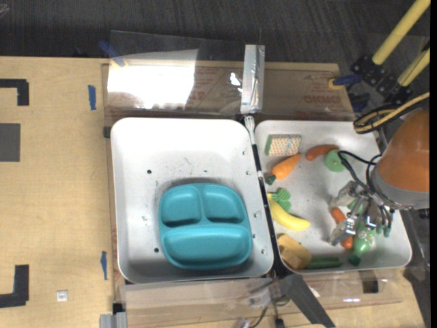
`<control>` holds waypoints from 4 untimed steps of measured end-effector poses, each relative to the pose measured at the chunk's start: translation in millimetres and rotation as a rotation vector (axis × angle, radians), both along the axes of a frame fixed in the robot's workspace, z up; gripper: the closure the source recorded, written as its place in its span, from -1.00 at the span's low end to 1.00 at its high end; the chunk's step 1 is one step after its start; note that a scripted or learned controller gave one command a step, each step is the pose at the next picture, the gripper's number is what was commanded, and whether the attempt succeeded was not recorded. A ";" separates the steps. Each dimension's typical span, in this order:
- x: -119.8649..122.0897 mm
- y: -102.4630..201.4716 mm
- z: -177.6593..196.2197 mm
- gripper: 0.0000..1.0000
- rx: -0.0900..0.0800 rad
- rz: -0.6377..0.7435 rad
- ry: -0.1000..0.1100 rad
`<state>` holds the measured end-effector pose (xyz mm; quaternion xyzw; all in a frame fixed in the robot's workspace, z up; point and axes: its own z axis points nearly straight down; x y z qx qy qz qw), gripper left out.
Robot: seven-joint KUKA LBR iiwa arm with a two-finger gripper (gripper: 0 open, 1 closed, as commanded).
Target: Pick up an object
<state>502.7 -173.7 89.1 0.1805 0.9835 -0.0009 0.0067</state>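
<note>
One two-finger gripper [356,219] hangs low over the near right part of the right-hand white bin [403,255], its metal fingers tangled visually with small toy pieces beneath, so whether they are spread or closed cannot be told, nor whether anything sits between them. A small orange-red toy piece [339,214] lies just left of the gripper, another orange piece [348,241] just below it, and a green toy vegetable [361,247] rests touching or just beside that one, toward the bin's near wall. Above the gripper the arm's orange band [410,162] bulks in from the right, trailing a black cable [355,162].

Left of the gripper in the same bin, a yellow toy banana [290,217] lies near the dividing wall with a green leafy piece [281,198] at its upper end. A tan toy piece [293,250] sits near the banana's lower end, a dark green stick-shaped piece [321,262] beside it along the near wall. Farther back are a toy carrot [285,167], a small patterned card-like block [283,144], an orange-red sausage-shaped toy [319,152] and a round green toy [334,160].

The left-hand white bin [136,149], well apart from the gripper, bears a teal three-compartment tray [203,225].
</note>
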 end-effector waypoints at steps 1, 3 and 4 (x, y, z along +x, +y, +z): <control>-3.0 5.8 0.2 -1.00 -0.002 0.020 -0.001; 1.3 16.4 0.4 -1.00 -0.005 0.224 -0.001; 2.2 -3.1 0.0 -1.00 -0.001 0.214 -0.001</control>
